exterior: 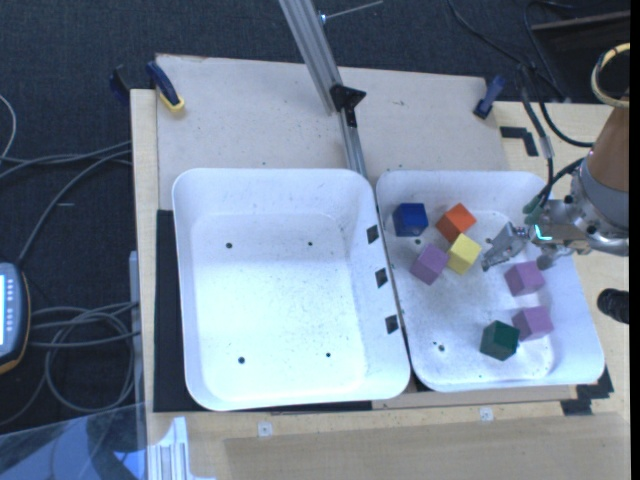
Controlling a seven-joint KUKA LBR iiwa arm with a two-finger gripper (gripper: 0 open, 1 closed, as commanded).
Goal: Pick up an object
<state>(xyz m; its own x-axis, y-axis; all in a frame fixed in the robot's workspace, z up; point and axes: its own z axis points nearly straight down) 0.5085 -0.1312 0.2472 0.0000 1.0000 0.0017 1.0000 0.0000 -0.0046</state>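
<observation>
Right now the grey metal gripper (512,251) hangs over the right white plastic bin (570,363), fingers apart and holding nothing. Just left sits a small yellow block (464,254). A small purple block (523,279) lies just near of the fingers.

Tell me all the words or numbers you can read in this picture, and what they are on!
There are none to read.
The device with a blue screen at the left edge has marks too small and blurred to make out.
The blocks, such as the blue block and the green block in the right bin, show plain faces with no letters.
The black tabs on the wall between the bins carry no readable signs.
</observation>
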